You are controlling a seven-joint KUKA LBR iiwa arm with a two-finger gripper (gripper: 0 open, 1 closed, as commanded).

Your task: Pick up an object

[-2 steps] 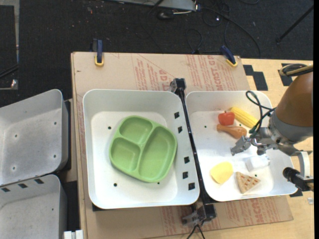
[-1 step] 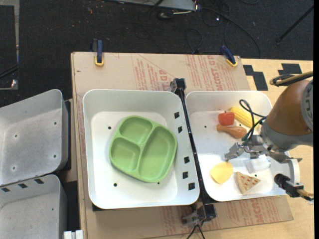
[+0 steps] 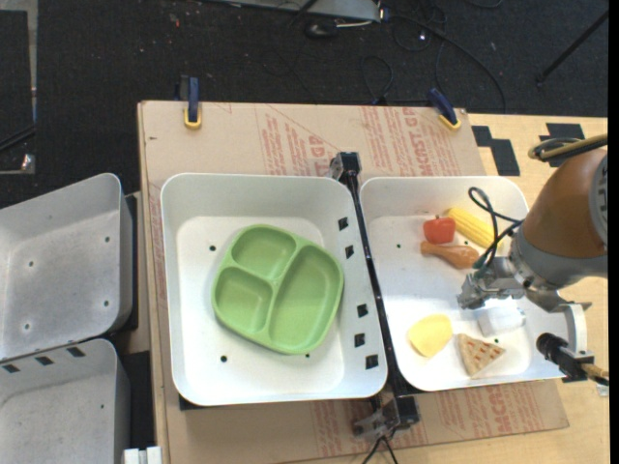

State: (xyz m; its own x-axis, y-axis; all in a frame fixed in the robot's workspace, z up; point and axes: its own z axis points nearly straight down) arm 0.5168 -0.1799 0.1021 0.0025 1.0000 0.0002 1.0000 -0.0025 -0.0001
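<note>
Yellow piece (image 3: pixel 429 334): toy food, probably light, stiff and smooth, so it may slip; lies just left of the pincer in the right bin (image 3: pixel 406 375); best taken across its narrow width
Toast wedge (image 3: pixel 481 354): just below the pincer; flat, harder to get under
Pincer (image 3: pixel 495 309): low over the bin floor; whether open or closed, cannot tell; nothing seen held
Green plate (image 3: pixel 279 288): well left, in the other bin
</note>
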